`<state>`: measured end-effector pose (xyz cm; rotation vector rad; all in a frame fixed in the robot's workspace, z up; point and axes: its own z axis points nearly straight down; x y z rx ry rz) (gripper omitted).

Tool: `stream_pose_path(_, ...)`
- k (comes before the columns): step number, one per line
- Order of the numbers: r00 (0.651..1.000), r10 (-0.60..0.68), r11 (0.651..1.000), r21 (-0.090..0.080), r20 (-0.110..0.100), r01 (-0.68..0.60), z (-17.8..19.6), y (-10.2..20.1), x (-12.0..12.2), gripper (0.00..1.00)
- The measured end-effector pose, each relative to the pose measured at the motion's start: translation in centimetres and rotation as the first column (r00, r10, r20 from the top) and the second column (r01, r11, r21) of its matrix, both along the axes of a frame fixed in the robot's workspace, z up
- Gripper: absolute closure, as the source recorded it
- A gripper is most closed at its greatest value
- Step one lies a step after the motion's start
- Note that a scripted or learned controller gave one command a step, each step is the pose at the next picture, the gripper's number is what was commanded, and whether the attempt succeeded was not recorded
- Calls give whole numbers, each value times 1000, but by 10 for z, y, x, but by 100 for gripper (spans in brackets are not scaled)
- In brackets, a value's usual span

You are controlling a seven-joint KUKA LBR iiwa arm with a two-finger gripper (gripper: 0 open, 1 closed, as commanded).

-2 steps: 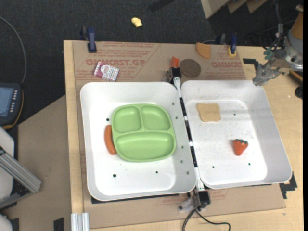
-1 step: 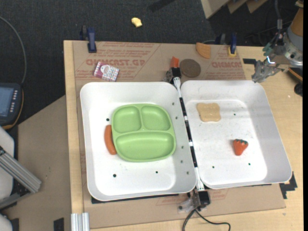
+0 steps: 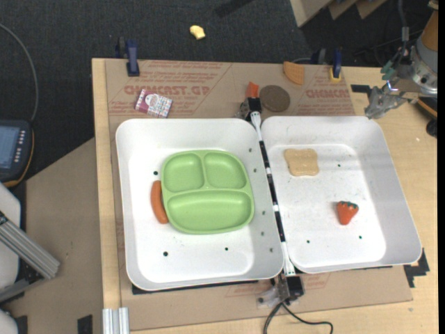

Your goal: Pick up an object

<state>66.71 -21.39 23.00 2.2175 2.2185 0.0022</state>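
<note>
In the right bin (image 3: 389, 207) lie a tan slice of toast (image 3: 302, 162) near the back and a small red strawberry (image 3: 346, 212) toward the right. The left bin (image 3: 139, 242) holds a green divided plate (image 3: 206, 191), and an orange sausage-shaped piece (image 3: 158, 202) lies against the plate's left edge. My gripper (image 3: 380, 104) hangs outside the bins, above the bench just beyond the right bin's far right corner. It is well away from every object and nothing is seen in it.
On the cardboard behind the bins lie a small pink and white packet (image 3: 153, 103), a brown disc (image 3: 276, 98) and an orange wedge (image 3: 294, 72). Blue clamps (image 3: 130, 56) grip the board's far edge. A yellow scrap (image 3: 197, 31) lies on the dark floor.
</note>
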Motion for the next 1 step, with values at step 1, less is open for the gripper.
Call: stream_pose_path(1,1000,-2,1000,2,-8,2,-30,-10,-1,100)
